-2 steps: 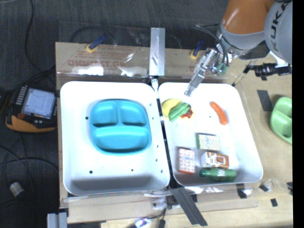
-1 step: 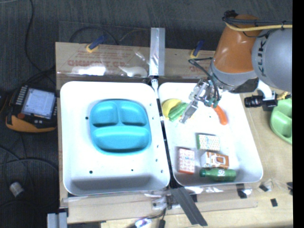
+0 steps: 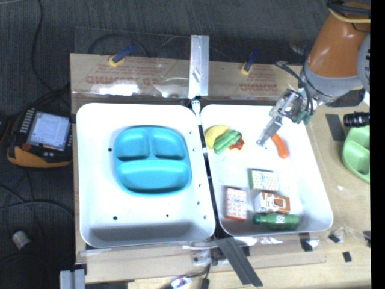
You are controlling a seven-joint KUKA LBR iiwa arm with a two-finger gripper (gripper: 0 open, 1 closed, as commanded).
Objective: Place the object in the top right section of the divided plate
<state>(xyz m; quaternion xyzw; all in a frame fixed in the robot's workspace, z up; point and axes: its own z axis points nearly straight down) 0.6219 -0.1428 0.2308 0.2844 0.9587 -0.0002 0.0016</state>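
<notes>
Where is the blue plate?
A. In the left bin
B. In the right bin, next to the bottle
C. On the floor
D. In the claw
A: the blue plate lies in the left bin, with nothing on it, while the toys, such as the green bottle, are in the right bin, where the claw is.

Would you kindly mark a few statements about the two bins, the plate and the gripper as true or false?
1. The blue divided plate lies in the left bin. True.
2. A green bottle lies on the plate. False: it lies in the right bin, near its front edge.
3. The gripper is over the right bin. True.
4. The orange carrot sits in the left bin. False: it is in the right bin, beside the gripper.
</notes>
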